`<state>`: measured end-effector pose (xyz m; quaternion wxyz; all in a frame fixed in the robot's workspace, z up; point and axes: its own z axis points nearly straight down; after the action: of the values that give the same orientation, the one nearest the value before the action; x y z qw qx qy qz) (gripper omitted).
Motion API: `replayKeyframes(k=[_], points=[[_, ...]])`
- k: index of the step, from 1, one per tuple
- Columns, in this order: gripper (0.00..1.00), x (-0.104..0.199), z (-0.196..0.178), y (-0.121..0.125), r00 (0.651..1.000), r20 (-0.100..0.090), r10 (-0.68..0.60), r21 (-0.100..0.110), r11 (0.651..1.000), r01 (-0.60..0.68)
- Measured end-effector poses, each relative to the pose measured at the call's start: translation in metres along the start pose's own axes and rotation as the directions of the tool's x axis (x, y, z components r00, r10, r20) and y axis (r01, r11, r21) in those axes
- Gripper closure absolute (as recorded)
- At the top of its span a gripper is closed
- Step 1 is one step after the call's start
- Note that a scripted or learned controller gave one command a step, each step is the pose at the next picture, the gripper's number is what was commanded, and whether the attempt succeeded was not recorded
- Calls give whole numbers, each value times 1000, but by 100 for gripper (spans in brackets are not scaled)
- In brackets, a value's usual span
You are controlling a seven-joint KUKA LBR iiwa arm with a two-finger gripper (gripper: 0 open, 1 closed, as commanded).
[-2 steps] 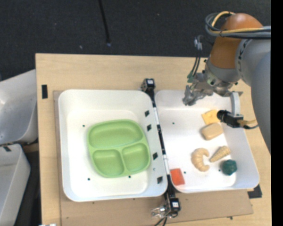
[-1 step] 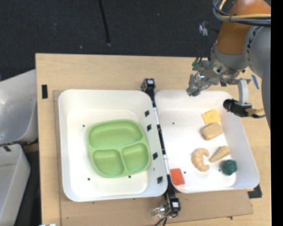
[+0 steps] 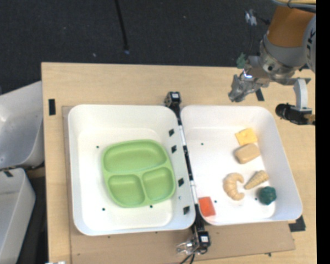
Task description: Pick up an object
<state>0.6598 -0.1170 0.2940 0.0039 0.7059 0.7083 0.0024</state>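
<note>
The gripper (image 3: 243, 87) hangs above the far rim of the right bin (image 3: 212, 126), nothing between its fingers; whether they are spread or pressed together cannot be told. The right bin contains a yellow block (image 3: 246, 136), tan bread piece (image 3: 246, 153), croissant (image 3: 234, 185), cone (image 3: 256, 179), green ball (image 3: 267, 194) and red block (image 3: 207, 205). The left bin (image 3: 93, 126) holds a green divided tray (image 3: 137, 172).

Even, bright overhead light; the two shallow white plastic bins (image 3: 126, 120) glare slightly, shadows are soft and faint, and the whole picture is mildly blurred and grainy.
</note>
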Motion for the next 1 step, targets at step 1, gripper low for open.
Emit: replayKeyframes(k=[1], points=[[100,-1,-1,1,1000,0,-1,6,1000,1]])
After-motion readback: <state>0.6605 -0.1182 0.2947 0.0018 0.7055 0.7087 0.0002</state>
